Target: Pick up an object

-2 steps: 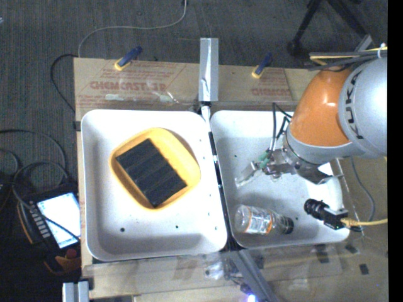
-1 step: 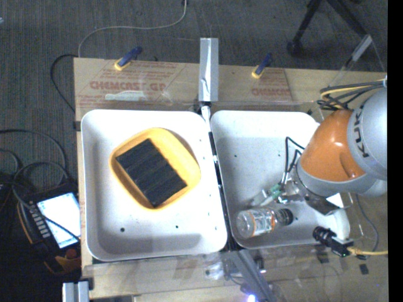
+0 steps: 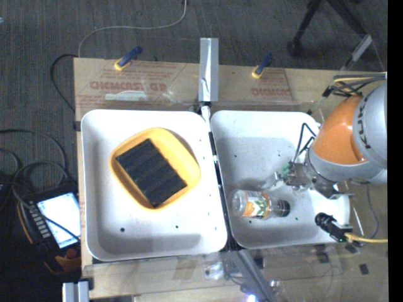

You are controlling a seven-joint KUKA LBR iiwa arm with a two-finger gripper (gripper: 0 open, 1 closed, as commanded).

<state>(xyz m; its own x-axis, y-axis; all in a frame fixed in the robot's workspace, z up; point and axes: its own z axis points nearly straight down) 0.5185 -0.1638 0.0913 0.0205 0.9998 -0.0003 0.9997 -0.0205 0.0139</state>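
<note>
A clear plastic bottle [image 3: 259, 205] with an orange and green label and a dark cap lies on its side near the front of the right bin [image 3: 252, 137], cap pointing right. A yellow dish [image 3: 182, 146] holding a black ribbed pad [image 3: 151, 172] rests in the middle of the left bin [image 3: 101, 231]. My gripper [image 3: 284, 175] hangs low over the right bin, just above and to the right of the bottle, at the end of the grey arm with its orange band [image 3: 337, 137]. Nothing shows between the gripper and the bottle.
A metal post [image 3: 208, 68] stands behind the seam between the two bins. Two blue and yellow clamps [image 3: 128, 58] [image 3: 262, 65] hold the cardboard at the back. A tablet [image 3: 56, 216] and cables lie on the floor to the left.
</note>
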